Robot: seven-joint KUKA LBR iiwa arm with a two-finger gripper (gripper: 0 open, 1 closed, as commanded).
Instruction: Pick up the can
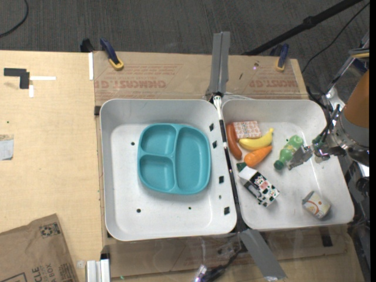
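Two shallow white bins are set side by side on a bench lined with cardboard (pixel 176 78). The left bin (pixel 111 175) holds a teal divided plate (pixel 175 158), placed near its centre with bare floor left all round. In the right bin (pixel 335 157) the can (pixel 316 205) is found at about 4 o'clock from the bin's centre, close to the lower right corner. It lies on its side, tilted, with its long axis running roughly from 10 o'clock to 4 o'clock; which end is the top cannot be told. Nothing touches it: the bin walls stand near at 3 and 6 o'clock, and open white floor is left at 9 and 12 o'clock. A black-and-white spotted carton (pixel 260 188) lies well apart at 9 o'clock from the can. Further off, toward 10 and 11 o'clock, a banana (pixel 257 140), a carrot (pixel 258 155), a sausage (pixel 234 142) and a pink packet (pixel 246 128) are clustered against the dividing wall. A green grape-like toy (pixel 289 148) lies at 12 o'clock from the can. The gripper (pixel 301 157) is seen just beside that green toy, well above the can; whether its jaws are apart or together cannot be told.
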